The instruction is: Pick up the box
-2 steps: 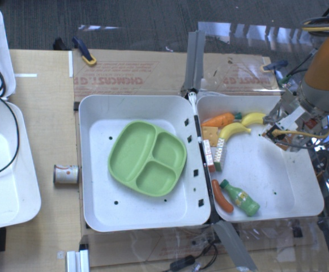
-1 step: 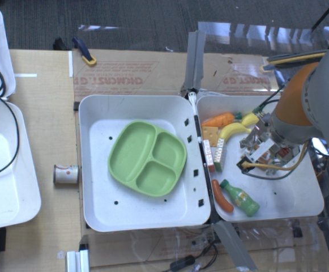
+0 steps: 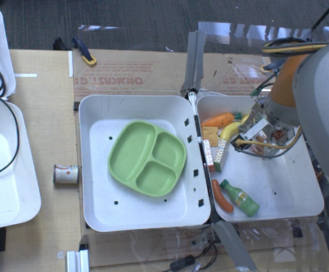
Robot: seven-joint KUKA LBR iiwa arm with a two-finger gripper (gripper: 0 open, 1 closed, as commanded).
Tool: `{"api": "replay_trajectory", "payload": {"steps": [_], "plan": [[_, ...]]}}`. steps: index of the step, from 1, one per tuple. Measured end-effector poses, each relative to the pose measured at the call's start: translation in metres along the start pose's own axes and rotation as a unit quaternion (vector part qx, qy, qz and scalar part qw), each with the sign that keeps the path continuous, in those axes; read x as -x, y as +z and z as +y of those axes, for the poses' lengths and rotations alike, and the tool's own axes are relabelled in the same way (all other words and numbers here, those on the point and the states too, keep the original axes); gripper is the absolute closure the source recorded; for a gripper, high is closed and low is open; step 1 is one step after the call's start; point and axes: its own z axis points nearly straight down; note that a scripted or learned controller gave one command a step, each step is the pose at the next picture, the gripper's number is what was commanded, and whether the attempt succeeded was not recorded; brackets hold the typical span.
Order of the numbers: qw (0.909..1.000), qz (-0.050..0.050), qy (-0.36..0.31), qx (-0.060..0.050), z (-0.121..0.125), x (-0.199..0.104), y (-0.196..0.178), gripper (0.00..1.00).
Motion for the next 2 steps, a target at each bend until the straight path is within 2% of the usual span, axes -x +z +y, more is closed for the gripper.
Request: {"api": "replay_trajectory", "payload": {"steps": [1, 2], "plan": [[0.9908, -0.001, 0.135, -0.001, -0.0595, 0.1119, -0.0003, 0.0], [0.9988, -0.001, 0.049, 0.0, -0.0576, 0.1127, -0.001, 0.0]]}}
